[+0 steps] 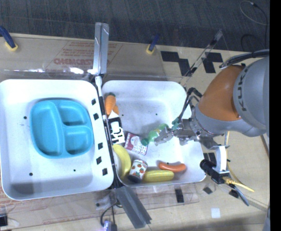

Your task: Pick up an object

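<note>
My gripper (165, 134) reaches in from the right, low over the middle of the right bin (145, 93). A small green object (155, 134) lies right at its tip on the left side, and I cannot tell if they touch. Close by to the left lies a red and white carton (136, 144). Along the bin's front edge lie a red sausage (172, 166), a yellow piece (158, 176), a round printed can (138, 169) and a banana (122, 160). A carrot (110, 102) and a black and white box (114, 129) rest against the left wall.
The left bin (10, 129) holds a blue divided tray (62, 127). A metal divider strip (101, 49) stands between the two bins. The arm's orange band and grey body (227, 105) hang over the right bin's right edge.
</note>
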Robot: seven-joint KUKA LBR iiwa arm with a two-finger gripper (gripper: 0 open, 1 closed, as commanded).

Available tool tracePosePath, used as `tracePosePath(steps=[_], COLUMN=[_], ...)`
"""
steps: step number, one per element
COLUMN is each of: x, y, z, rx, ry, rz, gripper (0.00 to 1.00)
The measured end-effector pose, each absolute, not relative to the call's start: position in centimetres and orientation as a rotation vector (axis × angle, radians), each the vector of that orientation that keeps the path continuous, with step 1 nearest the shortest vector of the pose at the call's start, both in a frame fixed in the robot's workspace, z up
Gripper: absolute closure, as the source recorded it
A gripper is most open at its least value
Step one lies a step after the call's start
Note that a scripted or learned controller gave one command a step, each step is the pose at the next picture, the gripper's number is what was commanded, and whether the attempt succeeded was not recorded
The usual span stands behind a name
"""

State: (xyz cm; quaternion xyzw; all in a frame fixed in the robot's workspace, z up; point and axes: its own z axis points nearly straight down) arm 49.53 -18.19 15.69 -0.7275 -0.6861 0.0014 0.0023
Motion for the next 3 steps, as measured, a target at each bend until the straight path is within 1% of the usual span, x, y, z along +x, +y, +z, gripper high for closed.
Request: tracePosePath(steps=[1,2,3], x=[53.9,61.0,65.5], y=[-12.7,-13.4,-14.3], z=[9.6,9.6,9.1], rx=[-2.01,-1.876,-2.295], ry=[-2.418,-2.525,-2.135], rz=[-0.002,-0.004,0.007], gripper=[0.0,0.0,0.0])
